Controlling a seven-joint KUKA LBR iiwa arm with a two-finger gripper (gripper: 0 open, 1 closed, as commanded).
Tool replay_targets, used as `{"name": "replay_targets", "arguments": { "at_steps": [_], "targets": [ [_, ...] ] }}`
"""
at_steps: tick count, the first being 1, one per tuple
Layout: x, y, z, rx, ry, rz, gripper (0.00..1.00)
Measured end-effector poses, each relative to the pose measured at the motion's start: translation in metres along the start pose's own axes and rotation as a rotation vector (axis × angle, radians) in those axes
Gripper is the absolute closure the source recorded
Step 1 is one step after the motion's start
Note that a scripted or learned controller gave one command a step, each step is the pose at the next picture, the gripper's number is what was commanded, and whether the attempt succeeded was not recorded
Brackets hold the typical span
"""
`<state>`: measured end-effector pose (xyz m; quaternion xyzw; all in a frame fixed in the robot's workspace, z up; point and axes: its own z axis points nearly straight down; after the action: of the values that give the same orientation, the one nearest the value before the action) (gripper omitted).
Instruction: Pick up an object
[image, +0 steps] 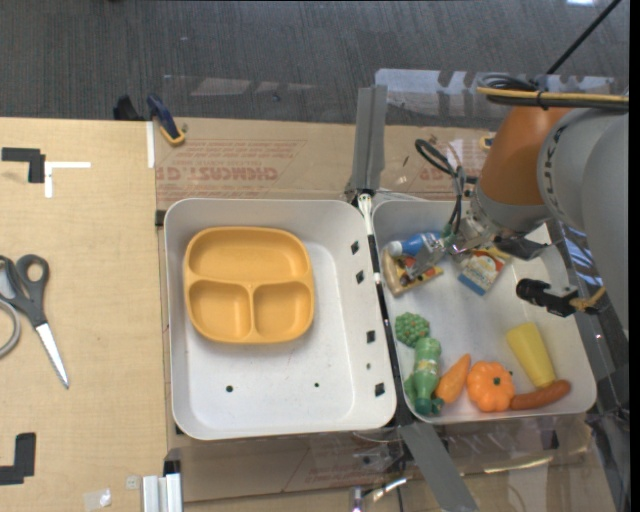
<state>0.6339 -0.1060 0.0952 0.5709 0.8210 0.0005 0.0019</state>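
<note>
A small blue-capped bottle (415, 244) was seen lying on its side at the far left of the right bin (570, 345), its long axis running left to right. The jaws (462, 240) were found just right of it, low over the far clutter. Their state could not be told.

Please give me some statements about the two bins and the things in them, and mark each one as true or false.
1. The yellow divided plate lies in the left bin. True.
2. The pumpkin lies beside the carrot in the right bin. True.
3. The scissors lie inside the right bin. False: they lie on the bench, left of both bins.
4. The sausage lies on the plate. False: it lies in the right bin, near the pumpkin.
</note>
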Motion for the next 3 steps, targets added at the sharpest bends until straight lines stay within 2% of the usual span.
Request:
{"name": "replay_targets", "arguments": {
  "at_steps": [1,2,3],
  "targets": [
    [-0.0006,0.0007,-0.0097,-0.002,-0.003,-0.002,1.00],
    [-0.0005,0.0006,-0.0096,-0.001,-0.003,-0.002,0.00],
    [-0.0013,0.0009,-0.0190,-0.002,-0.004,-0.004,1.00]
  ]
}}
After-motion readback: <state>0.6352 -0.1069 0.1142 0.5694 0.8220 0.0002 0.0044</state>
